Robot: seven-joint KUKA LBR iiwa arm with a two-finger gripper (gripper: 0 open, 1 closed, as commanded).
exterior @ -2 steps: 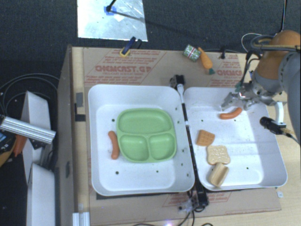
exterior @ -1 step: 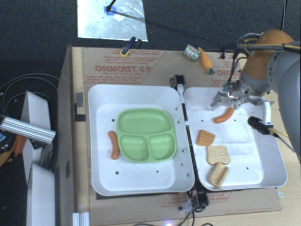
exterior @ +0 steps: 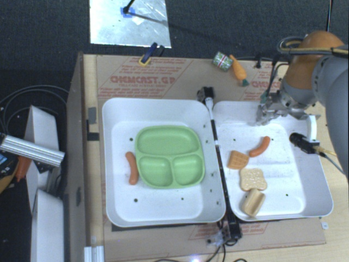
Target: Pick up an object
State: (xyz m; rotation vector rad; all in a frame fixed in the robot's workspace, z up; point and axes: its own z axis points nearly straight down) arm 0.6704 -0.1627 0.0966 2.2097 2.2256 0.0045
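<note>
A cardboard-covered surface [exterior: 163,75] bears two white bins. The end effector [exterior: 265,115] hangs over the right bin's [exterior: 316,195] far edge; its opening cannot be told. A sausage [exterior: 259,146] lies just below it, crackers [exterior: 238,160] nearer the divider.

Red print "CHEMCAST GP" on brown board [exterior: 143,79] under bins, behind left bin. Same red print partly visible near right bin, unreadable there.
</note>
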